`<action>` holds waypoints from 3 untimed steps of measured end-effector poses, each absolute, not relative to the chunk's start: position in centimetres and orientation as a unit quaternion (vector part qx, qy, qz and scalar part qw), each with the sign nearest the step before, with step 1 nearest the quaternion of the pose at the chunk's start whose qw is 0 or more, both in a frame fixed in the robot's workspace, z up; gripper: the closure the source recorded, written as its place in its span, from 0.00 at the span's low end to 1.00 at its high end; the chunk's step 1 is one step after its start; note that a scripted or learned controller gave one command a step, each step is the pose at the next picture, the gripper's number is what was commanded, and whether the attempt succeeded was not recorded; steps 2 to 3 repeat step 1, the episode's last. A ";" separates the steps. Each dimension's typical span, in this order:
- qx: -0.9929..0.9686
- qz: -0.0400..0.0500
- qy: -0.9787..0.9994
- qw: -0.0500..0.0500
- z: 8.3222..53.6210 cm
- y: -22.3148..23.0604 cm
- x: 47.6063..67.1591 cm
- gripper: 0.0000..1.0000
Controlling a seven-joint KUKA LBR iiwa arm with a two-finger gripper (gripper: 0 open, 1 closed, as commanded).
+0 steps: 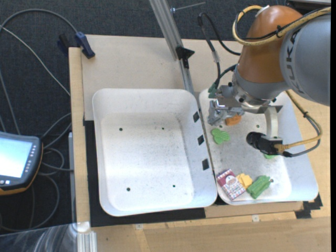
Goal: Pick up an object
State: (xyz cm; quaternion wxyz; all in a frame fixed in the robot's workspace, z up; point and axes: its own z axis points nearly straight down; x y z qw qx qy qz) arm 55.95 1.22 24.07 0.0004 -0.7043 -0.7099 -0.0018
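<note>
My gripper hangs low over the far left part of the right bin, under the orange-banded wrist. A small orange object peeks out right beside it, on its right; whether it is held is hidden. Just below the gripper a light green object lies on the bin floor. Near the front edge lie a red and white packet, a yellow piece and a darker green object, close together.
The left bin lies to the left, its shared wall close to the gripper. A metal pole slants down to the bins' far junction. A green scrap lies mid-bin. A teal bit shows by the wrist.
</note>
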 end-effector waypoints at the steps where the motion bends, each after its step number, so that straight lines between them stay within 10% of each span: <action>1: -0.705 -0.001 -0.709 0.001 23.1 6.3 56.8 1.00; 3: -0.705 -0.001 -0.709 0.001 23.1 6.3 56.8 1.00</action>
